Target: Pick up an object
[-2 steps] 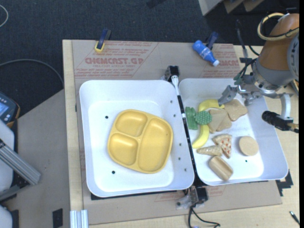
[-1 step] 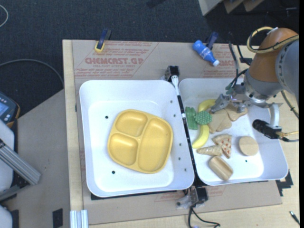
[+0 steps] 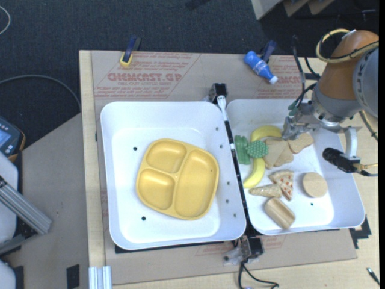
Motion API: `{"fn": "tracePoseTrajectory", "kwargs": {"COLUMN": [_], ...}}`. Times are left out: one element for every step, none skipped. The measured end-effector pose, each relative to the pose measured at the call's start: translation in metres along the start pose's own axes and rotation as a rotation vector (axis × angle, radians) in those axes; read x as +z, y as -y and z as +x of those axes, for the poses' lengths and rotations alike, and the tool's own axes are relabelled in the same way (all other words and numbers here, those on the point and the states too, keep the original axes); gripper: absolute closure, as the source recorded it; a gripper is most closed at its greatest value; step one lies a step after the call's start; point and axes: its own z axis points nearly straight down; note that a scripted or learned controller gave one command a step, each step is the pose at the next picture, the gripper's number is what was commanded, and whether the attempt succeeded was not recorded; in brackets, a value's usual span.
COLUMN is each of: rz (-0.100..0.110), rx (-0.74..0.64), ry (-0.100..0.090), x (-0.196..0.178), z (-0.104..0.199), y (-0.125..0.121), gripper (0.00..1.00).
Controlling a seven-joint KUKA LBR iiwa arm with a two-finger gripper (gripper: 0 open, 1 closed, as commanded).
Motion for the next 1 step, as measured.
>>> {"fn": "tracePoseTrajectory", "kwargs": {"rz": [-0.004], "rx": [0.001], "ry": [0.002], "x": [-0.0470], "z": [0.0019], "y": [0.0055], "gripper": [1.00]}}
